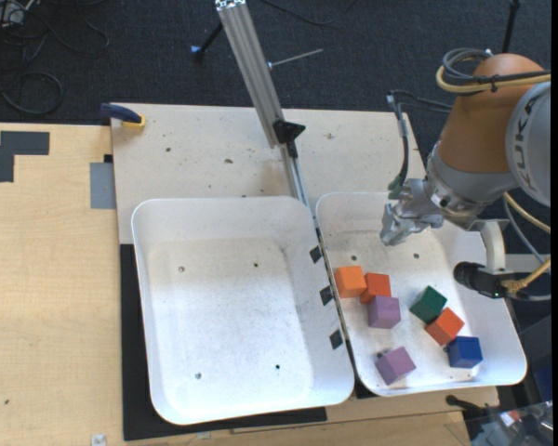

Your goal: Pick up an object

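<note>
Nearest: purple cube (394, 364), near edge of right bin (508, 368) | judged light, rigid, smooth; to be pinched across opposite flat faces | gripper (397, 227) hangs above bin's far part, state cannot be told.

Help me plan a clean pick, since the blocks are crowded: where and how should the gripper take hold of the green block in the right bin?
Probably from straight above, fingers closing on two opposite side faces of the green block. It looks like a small cube sitting apart from the purple block, but its lower right corner is close to the orange-red block, so choose the pair of faces that keeps the gripper off that neighbour.
</note>
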`<state>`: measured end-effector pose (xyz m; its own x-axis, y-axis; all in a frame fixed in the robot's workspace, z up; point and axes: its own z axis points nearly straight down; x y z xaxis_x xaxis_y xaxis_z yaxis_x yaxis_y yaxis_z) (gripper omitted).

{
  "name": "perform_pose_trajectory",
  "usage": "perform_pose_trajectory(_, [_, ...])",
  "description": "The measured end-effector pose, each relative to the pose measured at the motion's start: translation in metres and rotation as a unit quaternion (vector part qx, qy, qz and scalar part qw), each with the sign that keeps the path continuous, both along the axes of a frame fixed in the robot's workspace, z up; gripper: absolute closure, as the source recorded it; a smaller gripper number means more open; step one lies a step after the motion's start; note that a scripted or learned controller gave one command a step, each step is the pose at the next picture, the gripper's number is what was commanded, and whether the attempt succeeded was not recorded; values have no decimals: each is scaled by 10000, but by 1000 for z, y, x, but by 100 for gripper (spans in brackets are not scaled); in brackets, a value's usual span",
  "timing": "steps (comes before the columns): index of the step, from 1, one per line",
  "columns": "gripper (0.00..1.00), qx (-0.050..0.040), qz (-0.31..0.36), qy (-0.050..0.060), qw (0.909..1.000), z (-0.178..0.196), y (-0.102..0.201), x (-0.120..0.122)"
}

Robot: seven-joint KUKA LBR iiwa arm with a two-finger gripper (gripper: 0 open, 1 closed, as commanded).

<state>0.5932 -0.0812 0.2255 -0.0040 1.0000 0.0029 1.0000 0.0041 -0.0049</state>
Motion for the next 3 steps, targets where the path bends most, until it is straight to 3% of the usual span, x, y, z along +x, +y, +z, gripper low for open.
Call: perform_pose_trajectory(3, [100,0,1,6,10000,-10,152,-28])
